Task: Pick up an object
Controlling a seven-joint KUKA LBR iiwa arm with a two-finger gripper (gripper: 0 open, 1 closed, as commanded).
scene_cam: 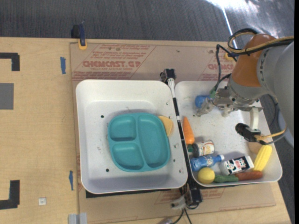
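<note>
Your jaws are spread apart, with nothing between them. They hang low over the far left part of the right bin.

Just beside the jaws, on their left, you see a small blue thing. It is round and a bit shiny. It lies on the white floor of the bin, near the far left corner. You cannot tell if a jaw touches it.

More things lie nearer to you in the same bin. An orange carrot lies along the left wall. Below it stands a small jar. Next comes a blue bottle on its side, with a yellow ball just under it. A white and black carton lies to the right of the bottle. A green thing and a red thing lie along the near wall. A yellow corn cob lies by the right wall.

The left bin holds a teal tray with three parts. A tan slice peeks out at the tray's right edge.

Both bins sit on a sheet of brown card with red letters. The card lies on a pale wood worktop. A blue clamp grips the far edge. Behind it, the floor is dark grey, with a patch of light at the far right.
</note>
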